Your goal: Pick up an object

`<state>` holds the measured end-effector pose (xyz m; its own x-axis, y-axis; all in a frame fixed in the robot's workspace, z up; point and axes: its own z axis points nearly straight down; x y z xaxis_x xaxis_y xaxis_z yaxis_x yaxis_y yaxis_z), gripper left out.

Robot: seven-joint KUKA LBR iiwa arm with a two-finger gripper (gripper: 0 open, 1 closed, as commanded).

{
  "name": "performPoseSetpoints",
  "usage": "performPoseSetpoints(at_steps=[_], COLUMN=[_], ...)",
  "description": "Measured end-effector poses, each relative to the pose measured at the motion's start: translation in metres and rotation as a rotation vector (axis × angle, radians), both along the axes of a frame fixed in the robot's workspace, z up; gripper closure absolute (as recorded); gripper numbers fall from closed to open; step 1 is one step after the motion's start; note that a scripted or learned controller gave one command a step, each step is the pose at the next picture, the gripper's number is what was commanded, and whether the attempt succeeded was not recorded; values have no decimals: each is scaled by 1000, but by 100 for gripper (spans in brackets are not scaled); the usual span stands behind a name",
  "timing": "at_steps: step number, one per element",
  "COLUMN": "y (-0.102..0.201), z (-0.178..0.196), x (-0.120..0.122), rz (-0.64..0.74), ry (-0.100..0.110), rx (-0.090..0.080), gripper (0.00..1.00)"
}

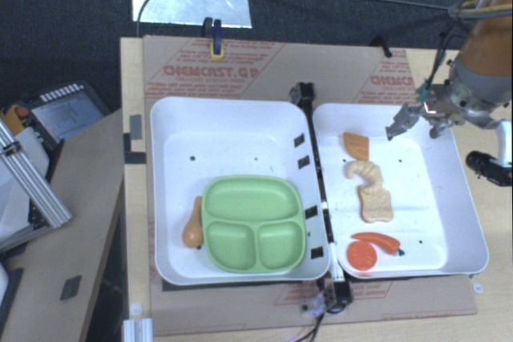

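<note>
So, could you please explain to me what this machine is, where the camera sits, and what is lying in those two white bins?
This is a single picture from a camera fixed above a bench, looking down at a slant. The grey and orange shape at the right is a robot arm; its gripper hangs over the far edge of the right bin. I see nothing between its fingers. That bin holds toy food: an orange wedge, a pale curled piece, a tan slice, a red pepper and a red disc. The left bin holds a green divided plate, with a tan drumstick-shaped piece beside it.
</note>
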<state>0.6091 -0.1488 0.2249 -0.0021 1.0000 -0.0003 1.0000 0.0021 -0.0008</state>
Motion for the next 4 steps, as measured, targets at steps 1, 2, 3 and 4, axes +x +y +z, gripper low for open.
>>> performPoseSetpoints(at_steps=[1, 2, 3, 4], y=[3, 1, 1, -1], z=[-42, -104, -90, -35], x=[-1, -3, -1, 11], rz=[-1, -1, -1, 2], ry=[1, 2, -5, -9], rx=[0, 1, -1, -2], gripper=[0, 0, 100, 100])
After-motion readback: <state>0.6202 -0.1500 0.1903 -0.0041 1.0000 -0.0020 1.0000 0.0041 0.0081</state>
